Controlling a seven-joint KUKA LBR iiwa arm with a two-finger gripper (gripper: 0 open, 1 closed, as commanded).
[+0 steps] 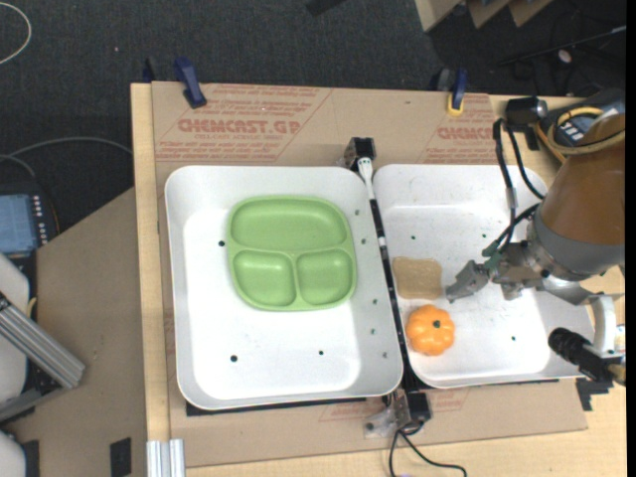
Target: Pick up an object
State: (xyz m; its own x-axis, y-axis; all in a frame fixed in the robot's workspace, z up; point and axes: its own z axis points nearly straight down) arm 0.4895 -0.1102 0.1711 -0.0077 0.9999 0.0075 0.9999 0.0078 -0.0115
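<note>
Dark carpet lies around a tan board surface printed with red lettering and held by blue clamps at its far edge. Cables trail over the carpet at the left, and cardboard sits at the top right. Two white bins stand side by side on the surface, joined along a black seam. A green plate with three compartments lies flat in the left bin. In the right bin, a tan square sponge lies flat near the left wall, its edges roughly square to the bin. Just in front of it, close by, an orange pumpkin sits upright near the front left corner, round, with no clear long axis. The arm reaches over the right bin from the right. Its tool hangs low just right of the sponge, pointing left, nothing visible between its fingers; how far open they stand cannot be told.
</note>
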